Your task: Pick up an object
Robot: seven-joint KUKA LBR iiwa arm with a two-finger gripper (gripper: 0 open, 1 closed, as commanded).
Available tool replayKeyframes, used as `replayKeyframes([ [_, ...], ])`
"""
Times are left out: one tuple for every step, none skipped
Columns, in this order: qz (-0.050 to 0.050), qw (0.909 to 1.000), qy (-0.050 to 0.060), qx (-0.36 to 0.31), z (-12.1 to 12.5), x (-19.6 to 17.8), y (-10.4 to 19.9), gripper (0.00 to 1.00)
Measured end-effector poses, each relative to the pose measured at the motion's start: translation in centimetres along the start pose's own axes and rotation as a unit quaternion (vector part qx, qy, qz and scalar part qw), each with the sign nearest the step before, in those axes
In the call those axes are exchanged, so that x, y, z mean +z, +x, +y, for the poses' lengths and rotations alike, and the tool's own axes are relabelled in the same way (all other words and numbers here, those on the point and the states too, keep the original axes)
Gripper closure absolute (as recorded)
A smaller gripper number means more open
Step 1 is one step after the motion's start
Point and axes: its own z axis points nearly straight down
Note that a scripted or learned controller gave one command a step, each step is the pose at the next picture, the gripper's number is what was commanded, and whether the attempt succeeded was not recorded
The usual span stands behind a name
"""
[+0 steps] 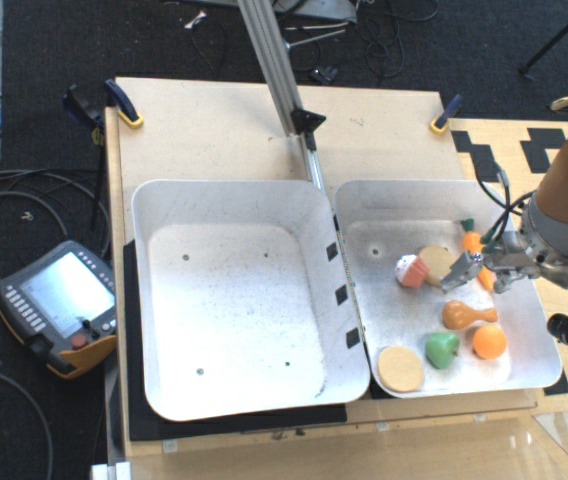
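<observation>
bins [229, 298] – matt white plastic, speckled | bench [224, 138] – pale smooth wood | toys [489, 342] – glossy plastic

We find no text, label, brand or number that can be read. The handheld pendant [59, 308], far off to the left of the jaws beyond both bins, has a lit screen too blurred to read.

Even, bright light is cast from above; the white bins [234, 298] are mildly overexposed, shadows are soft, and detail is slightly blurred.
</observation>
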Motion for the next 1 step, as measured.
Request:
replayKeyframes([
  [0.0, 1.0, -0.001, 0.0, 0.06, 4.58, -0.62, 0.0],
])
